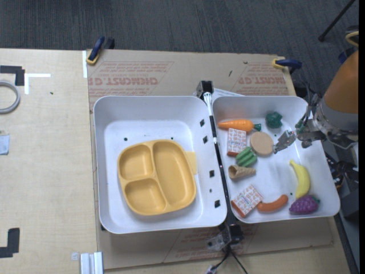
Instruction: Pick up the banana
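The yellow banana [301, 178] lies in the right bin [285, 218] near its right wall, curved and pointing top to bottom. My gripper [295, 141] hangs over the right bin, just above and slightly left of the banana's upper tip. Its fingers [283, 142] stand apart with nothing between them. The arm's orange band sits at the far right edge.
Purple grapes [304, 205] and an orange sausage [272, 204] lie just below the banana. A tan disc [262, 144], a carrot [235, 124], a broccoli [274, 119], two red-and-white boxes and a cone crowd the bin's left half. The left bin holds a yellow divided plate [157, 177].
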Robot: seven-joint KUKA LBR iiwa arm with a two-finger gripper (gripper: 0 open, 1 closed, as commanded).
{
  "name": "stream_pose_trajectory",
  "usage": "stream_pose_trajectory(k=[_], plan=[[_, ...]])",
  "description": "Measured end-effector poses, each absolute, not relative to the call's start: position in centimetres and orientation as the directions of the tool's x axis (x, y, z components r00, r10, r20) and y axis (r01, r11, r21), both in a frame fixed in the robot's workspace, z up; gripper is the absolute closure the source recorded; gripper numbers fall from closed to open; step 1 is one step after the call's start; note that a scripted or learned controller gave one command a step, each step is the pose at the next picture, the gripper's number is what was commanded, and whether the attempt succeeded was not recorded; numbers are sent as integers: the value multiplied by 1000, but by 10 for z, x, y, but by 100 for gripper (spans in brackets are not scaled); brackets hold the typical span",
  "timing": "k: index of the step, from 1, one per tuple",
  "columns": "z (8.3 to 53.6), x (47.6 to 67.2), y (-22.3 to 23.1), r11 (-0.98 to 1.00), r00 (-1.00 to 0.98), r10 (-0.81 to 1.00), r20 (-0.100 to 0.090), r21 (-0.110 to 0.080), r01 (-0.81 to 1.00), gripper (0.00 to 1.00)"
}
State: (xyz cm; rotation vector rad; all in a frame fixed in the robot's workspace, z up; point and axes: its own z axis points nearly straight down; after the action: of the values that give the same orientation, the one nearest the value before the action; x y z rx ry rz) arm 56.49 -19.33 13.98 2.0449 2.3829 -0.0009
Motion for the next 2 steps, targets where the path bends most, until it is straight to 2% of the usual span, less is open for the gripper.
stream_pose_trajectory(k=[1,2], plan=[[92,532,-214,379,-379,925,0,0,925,0],[102,533,-214,378,-378,926,-2,2,926,100]])
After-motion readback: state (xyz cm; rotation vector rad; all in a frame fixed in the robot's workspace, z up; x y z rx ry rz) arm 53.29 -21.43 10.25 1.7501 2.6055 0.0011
